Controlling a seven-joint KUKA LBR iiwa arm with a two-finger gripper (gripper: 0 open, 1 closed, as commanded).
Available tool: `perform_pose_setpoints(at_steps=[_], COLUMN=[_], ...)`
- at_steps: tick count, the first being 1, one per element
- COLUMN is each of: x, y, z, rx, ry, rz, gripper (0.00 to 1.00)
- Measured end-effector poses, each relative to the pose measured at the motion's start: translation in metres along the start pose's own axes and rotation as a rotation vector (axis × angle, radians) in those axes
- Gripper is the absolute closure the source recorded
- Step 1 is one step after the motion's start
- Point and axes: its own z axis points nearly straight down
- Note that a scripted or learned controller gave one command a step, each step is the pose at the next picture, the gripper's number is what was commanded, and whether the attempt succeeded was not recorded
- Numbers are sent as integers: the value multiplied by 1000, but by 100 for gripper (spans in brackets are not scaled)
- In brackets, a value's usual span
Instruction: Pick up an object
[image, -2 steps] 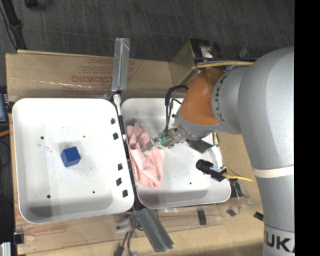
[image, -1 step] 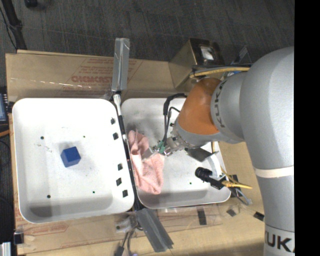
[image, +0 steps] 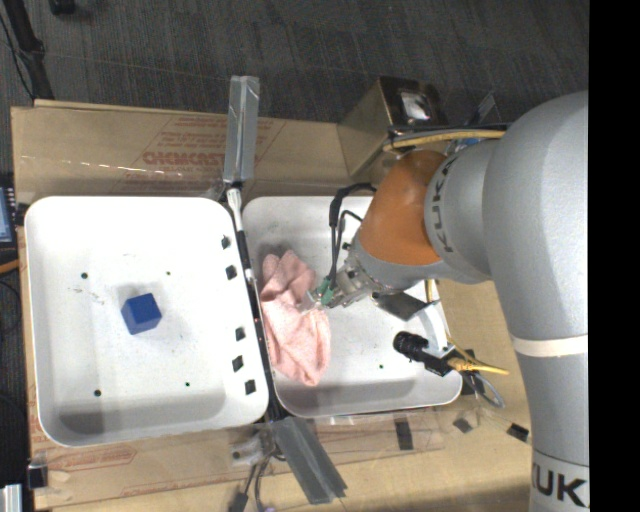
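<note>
2 white bins side by side: view-left bin (image: 120, 230) w/ 1 blue cube (image: 142, 312) approx. mid-floor, view-right bin (image: 380, 385) w/ 1 pink cloth (image: 295, 335) crumpled along its left wall, 1 end effector (image: 326, 294) at cloth's right edge, open/closed can't tell.

Arm (image: 552, 300): "KUK" (cut off); cardboard (image: 120, 150) red print, seemingly illegible.
</note>
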Motion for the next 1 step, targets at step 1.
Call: perform_pose_setpoints(at_steps=[1], x=[-1], y=[0], z=[0], rx=[0], ry=[-1], rz=[0], gripper=[0])
